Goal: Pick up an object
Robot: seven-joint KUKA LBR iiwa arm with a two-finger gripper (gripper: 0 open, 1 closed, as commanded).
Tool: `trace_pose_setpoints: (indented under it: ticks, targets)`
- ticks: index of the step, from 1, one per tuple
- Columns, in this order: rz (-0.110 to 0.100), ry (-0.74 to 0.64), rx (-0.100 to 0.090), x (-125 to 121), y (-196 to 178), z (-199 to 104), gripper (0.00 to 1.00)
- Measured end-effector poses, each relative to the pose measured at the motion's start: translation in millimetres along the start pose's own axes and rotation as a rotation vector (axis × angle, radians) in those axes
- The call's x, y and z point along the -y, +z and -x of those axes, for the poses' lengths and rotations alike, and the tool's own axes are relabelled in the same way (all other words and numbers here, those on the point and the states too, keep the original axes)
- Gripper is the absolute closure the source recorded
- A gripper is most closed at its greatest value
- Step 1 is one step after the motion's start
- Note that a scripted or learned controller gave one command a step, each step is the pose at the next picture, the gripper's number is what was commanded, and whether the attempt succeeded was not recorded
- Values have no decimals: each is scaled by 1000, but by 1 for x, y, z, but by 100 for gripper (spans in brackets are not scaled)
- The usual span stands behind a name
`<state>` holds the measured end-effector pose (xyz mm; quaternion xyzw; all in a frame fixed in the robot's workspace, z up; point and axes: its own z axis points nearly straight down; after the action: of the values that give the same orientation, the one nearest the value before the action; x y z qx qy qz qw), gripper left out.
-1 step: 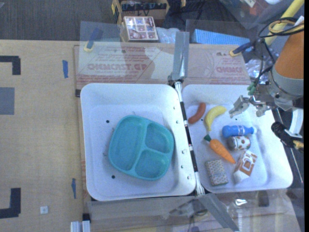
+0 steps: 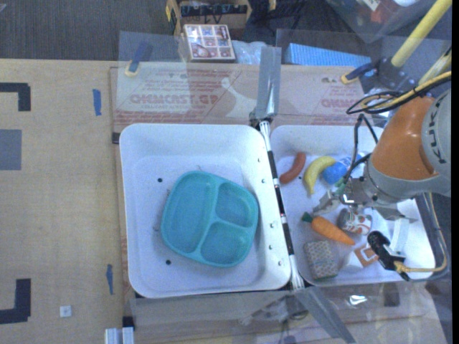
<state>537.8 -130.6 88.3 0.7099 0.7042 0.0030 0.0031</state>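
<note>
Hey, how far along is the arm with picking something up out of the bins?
Nothing looks lifted yet. The carrot, banana, sausage and sponge all lie in the right bin; the teal tray sits in the left bin. In hand: the gripper is low over the right bin, above the carrot. The grasp and lift remain.

A: What sits on the bench [image 2: 57, 192]?

B: Two shallow white bins side by side: the left bin [image 2: 136, 156] around the frame's centre, the right bin [image 2: 287, 138] touching it toward the right edge. Blue tape strips [image 2: 97, 102] mark the bench's left part.
</note>
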Motion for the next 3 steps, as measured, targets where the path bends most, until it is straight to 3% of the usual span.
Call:
trace_pose_setpoints:
  ticks: [1, 2, 3]
  targets:
    - [1, -154, 1, 23, -1, -26, 0]
    - [-7, 34, 1, 18, -20, 25, 0]
    - [1, -143, 2, -68, -1, 45, 0]
